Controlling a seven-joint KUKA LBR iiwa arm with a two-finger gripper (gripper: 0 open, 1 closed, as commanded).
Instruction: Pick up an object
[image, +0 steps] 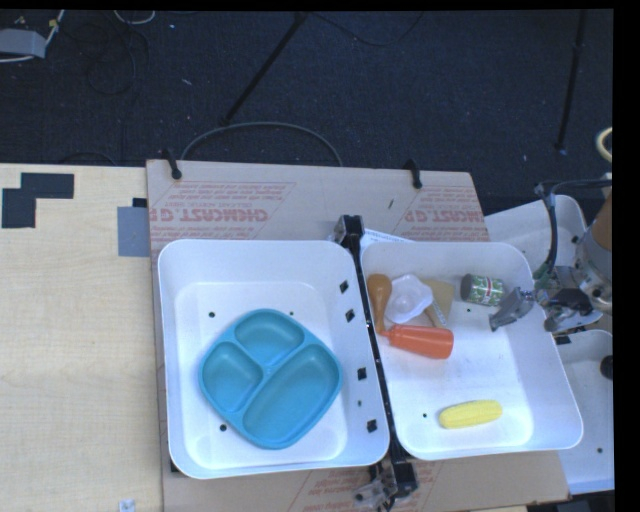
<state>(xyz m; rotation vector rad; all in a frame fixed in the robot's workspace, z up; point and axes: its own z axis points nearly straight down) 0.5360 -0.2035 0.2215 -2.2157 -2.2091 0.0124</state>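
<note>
The gripper (540, 312) hangs over the right bin's (560, 420) right rim with its fingers spread and nothing between them. Nearest me, a yellow corn cob (471, 413) lies alone on the bin floor. Further in sits an orange carrot-shaped toy (421, 341), touching a white crumpled piece (410, 297), then a small green can (484, 290) near the far wall. The left bin (185, 300) holds a blue divided plate (270, 377). I'd worry about the can rolling away from closing fingers, or a fingertip catching the rim.
</note>
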